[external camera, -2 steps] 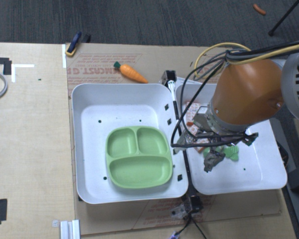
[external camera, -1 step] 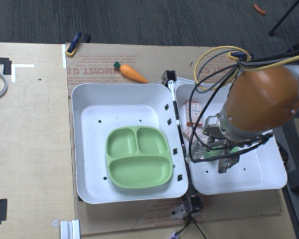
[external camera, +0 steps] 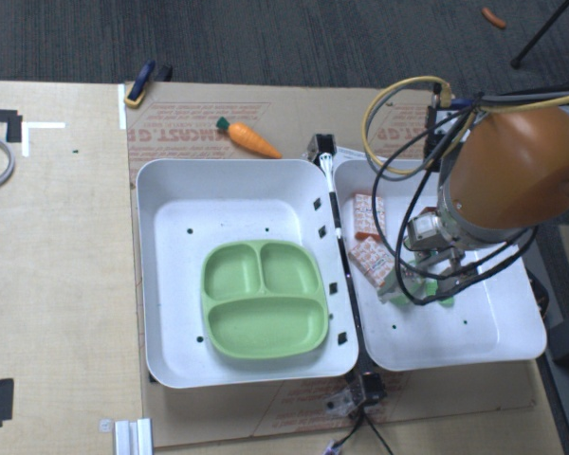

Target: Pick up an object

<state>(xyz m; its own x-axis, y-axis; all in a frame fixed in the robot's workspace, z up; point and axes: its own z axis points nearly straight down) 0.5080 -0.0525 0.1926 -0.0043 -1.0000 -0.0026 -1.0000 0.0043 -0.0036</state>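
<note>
The gripper (external camera: 427,273) is seen low in the right bin (external camera: 474,335), largely masked by the orange wrist and looped cables; whether it is spread or closed cannot be told. A packet (external camera: 368,240) with red and white print is found just beside it at about nine to ten o'clock, its long axis run roughly from twelve to six o'clock along the bin's left wall. Something green (external camera: 443,299) is glimpsed directly beneath the wrist. The green divided plate (external camera: 264,299) is left well apart in the left bin (external camera: 171,254).
</note>
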